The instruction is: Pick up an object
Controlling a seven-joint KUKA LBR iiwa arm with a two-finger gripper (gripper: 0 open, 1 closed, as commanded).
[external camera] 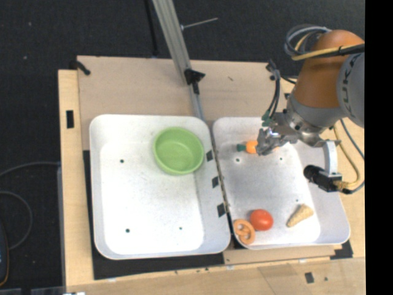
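Arm low over the right bin

The gripper sits beside a small orange object at the right bin's far end; I cannot tell its grip.

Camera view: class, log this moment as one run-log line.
gripper low in right bin | beside small orange object | grasp unconfirmed | green bowl in left bin
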